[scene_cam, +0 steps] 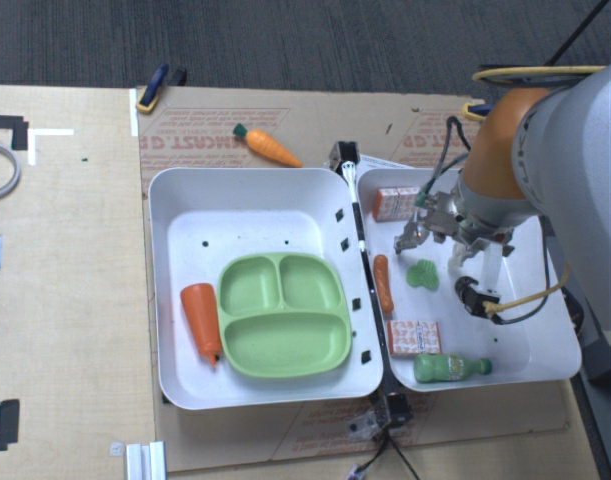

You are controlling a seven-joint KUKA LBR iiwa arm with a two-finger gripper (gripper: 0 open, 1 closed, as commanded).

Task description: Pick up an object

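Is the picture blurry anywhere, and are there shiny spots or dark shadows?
Camera view: mostly sharp, evenly lit; the end effector looks slightly soft; the green tray has a mild sheen; faint shadows lie along the left bin walls; no harsh glare.

Gripper (pixel 443 240) over right bin (pixel 545 353), fingers spread, nothing between them. Green broccoli piece (pixel 422 275) just below fingertips, apart from them. Orange-red box (pixel 396 204) just left and above. Hot dog (pixel 383 284) left and below, along bin's left wall. Red-patterned packet (pixel 414 337) further below; green bottle (pixel 449 368) lying on side beyond it. Far left, in left bin (pixel 185 193): green divided plate (pixel 284 314), orange carrot (pixel 200 320) beside it. Second carrot (pixel 268 146) on cardboard, up-left.
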